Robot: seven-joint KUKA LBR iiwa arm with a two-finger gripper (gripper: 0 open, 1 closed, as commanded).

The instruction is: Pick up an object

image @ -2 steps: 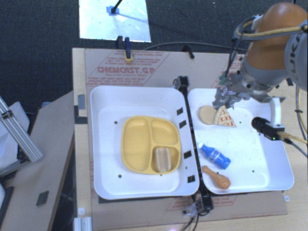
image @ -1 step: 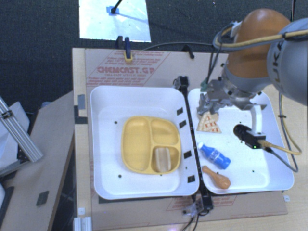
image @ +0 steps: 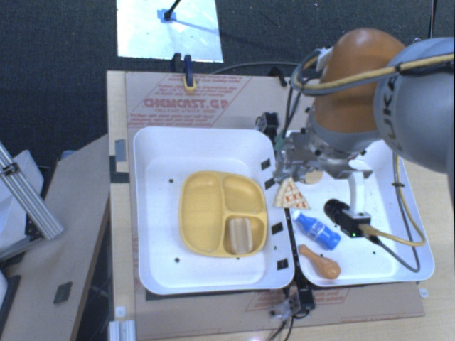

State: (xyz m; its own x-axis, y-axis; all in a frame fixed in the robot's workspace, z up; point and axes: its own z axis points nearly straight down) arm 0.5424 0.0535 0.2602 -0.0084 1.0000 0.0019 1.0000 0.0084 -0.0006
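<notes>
A triangular pizza-slice toy sits at the right bin's left edge, partly over the divider between the bins. My gripper is directly above the slice's tip, touching or nearly touching it. A blue bottle lies below the slice, and a brown drumstick lies near the front wall. The left bin holds a yellow divided plate with a tan bread-like piece in its lower right compartment.
The grey arm with its orange band covers the back half of the right bin. A black fitting with a yellow cable hangs over the bin's middle. A small tan item peeks out beneath the wrist.
</notes>
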